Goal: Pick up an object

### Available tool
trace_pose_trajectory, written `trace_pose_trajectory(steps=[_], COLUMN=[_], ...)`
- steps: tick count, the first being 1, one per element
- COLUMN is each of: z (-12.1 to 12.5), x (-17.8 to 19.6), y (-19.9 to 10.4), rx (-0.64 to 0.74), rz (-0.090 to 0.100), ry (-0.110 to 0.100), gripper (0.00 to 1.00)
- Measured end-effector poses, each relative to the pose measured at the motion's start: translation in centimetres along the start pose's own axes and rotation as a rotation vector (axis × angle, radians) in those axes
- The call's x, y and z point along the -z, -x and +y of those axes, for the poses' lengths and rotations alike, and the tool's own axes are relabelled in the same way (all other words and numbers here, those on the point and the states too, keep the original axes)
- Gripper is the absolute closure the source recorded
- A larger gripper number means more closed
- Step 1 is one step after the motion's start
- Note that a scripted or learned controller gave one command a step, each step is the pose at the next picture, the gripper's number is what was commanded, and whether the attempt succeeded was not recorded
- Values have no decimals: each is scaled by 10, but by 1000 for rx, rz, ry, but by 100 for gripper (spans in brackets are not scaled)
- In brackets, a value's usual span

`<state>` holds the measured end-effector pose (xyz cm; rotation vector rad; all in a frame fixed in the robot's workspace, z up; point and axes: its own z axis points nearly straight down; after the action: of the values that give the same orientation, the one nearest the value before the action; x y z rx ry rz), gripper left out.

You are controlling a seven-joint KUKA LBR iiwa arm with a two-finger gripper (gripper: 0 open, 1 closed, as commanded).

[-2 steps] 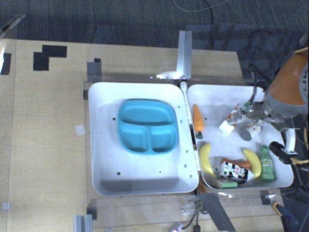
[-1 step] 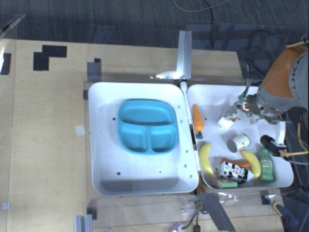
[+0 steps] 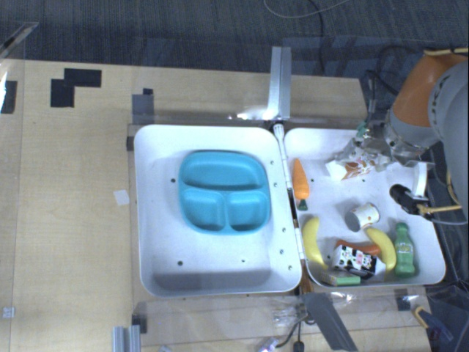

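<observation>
Two shallow white bins are seen side by side on the table [image 3: 66, 218]. The left bin [image 3: 157, 270] carries a blue divided tray [image 3: 223, 191] near its middle. The right bin [image 3: 432, 266] carries the loose objects. An orange carrot [image 3: 300, 180] lies along its left wall, and a yellow banana [image 3: 313, 242] is set below it, close to the same wall. A small white cup [image 3: 363, 215] lies on its side near the centre. A second banana [image 3: 384, 246] is found just beside a green bottle [image 3: 404, 251] at the lower right. A printed packet [image 3: 356, 258] rests between the two bananas, with a small green piece [image 3: 343, 278] at the front wall. A crumpled clear wrapper [image 3: 353, 164], possibly with red print, lies in the upper part of the bin.

The grey arm with its orange band [image 3: 421, 97] is reached in from the right, above the upper right corner of the right bin. The pincer [image 3: 381, 144] is placed at the wrapper's upper edge; whether it is wide, narrow or holding anything cannot be told.
</observation>
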<state>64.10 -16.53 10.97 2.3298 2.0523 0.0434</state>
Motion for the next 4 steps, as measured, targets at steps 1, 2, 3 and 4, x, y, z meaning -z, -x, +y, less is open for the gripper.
trace_pose_trajectory(steps=[1, 2, 3, 4], z=[37, 32, 38, 29], x=[-2, -3, 13, 145], y=[8, -7, -2, -7], rx=[23, -535, -531, -559], rz=[1, -4, -9, -8], ry=[1, -46, -20, -38], gripper=[0, 0, 100, 100])
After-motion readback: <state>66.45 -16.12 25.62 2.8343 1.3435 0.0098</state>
